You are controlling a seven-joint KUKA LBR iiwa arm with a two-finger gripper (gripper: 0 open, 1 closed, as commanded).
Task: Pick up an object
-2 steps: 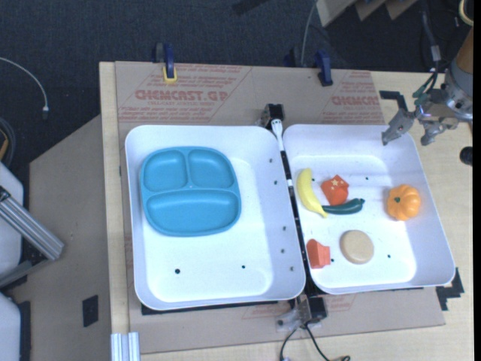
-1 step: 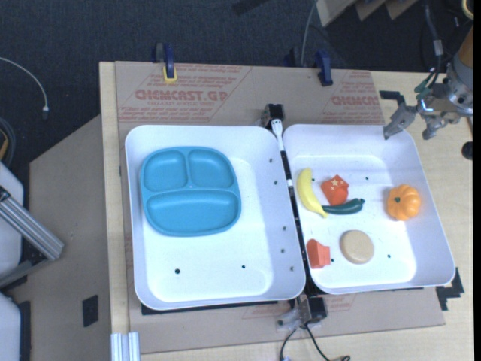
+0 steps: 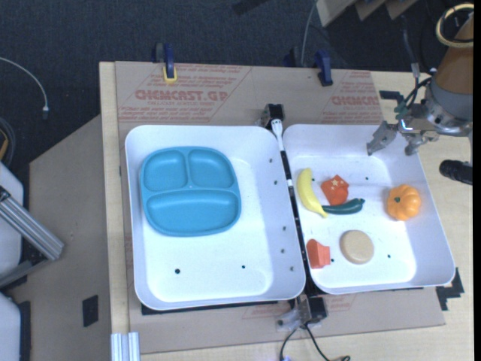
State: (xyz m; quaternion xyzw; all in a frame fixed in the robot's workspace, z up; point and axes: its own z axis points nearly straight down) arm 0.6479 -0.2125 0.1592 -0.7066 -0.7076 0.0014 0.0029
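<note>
The right bin (image 3: 421, 273) holds a yellow banana (image 3: 308, 192), a red strawberry-like toy (image 3: 335, 190), a dark green pepper (image 3: 346, 207), an orange pumpkin (image 3: 403, 202), a tan round bun (image 3: 357, 247) and a small red-orange block (image 3: 318, 253). My gripper (image 3: 393, 144) hangs above the bin's far right part, open, fingers spread, nothing between them. It is up and to the right of the strawberry, above and behind the pumpkin.
The left bin (image 3: 225, 277) holds a blue three-compartment plate (image 3: 192, 190). Blue clamps (image 3: 169, 59) sit at the board's far edge. Cables and a black divider (image 3: 285, 179) run between the bins.
</note>
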